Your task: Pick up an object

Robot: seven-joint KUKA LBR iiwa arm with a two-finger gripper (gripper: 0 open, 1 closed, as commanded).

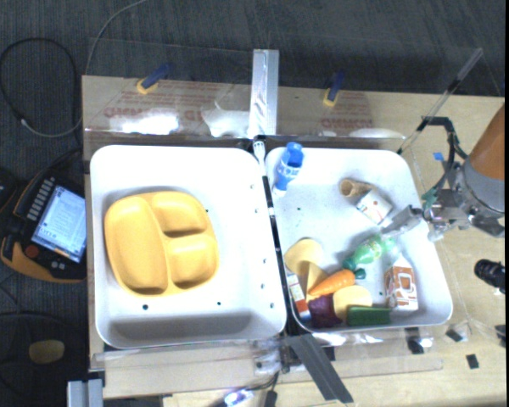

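Camera view: I see gripper at right bin right rim, finger state indeterminate. Green bottle lies just inboard. I judge it light, rigid, slippery; I would grasp across mid-body.

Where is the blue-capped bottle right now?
The bottle lies in the right bin's upper-left corner, against the divider between the bins, well apart from the toy food pile.

- My arm is cut off at the frame's right edge.
- My claw, right of centre, is too blurred to read.
- The purple piece, lower centre, lies half buried under the carrot.
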